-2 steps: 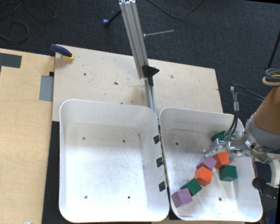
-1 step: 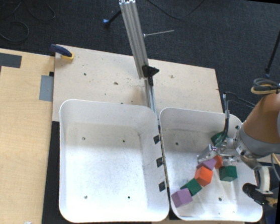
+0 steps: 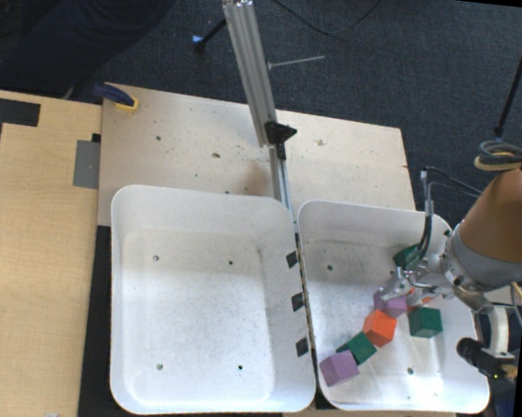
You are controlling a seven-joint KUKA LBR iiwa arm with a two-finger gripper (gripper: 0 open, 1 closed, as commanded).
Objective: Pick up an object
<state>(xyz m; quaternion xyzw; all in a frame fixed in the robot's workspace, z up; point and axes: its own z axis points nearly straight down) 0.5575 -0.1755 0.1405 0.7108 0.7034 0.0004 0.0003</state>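
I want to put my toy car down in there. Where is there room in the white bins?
The left bin has bare floor from wall to wall. In the right bin, the back patch near the divider is bare too. It is crowded at the front right, where the gripper hangs over the orange block, green block and purple block.

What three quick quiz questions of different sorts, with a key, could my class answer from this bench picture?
1. True or false: all the blocks lie in the right bin.
2. Which block lies nearest the front edge of that bin? A) orange block B) lower purple block C) right green block
3. Fill in: the gripper hovers by the upper ______ block.

Key
1. True; the left bin has none.
2. B
3. purple
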